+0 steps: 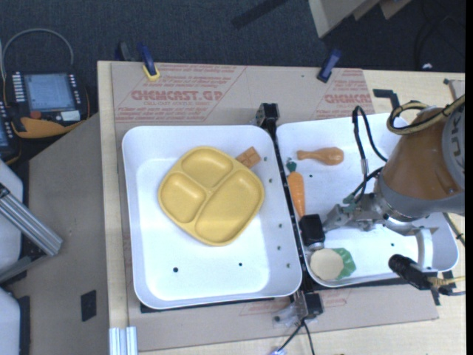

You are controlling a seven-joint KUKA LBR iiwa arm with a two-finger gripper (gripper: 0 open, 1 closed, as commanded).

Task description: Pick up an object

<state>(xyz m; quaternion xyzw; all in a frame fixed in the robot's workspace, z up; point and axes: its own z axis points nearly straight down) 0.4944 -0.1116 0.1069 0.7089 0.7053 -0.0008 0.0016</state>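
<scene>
In the right bin [443, 254], the claw [312, 229], grip state unclear, sits just below the carrot [296, 193].

The arm [425, 172] is a thick rounded body with a broad orange band above a grey wrist section; black cables [363, 150] loop along its side; a metallic grey bracket leads to the black gripper [311, 229]; a white piece sits beneath the wrist.
</scene>
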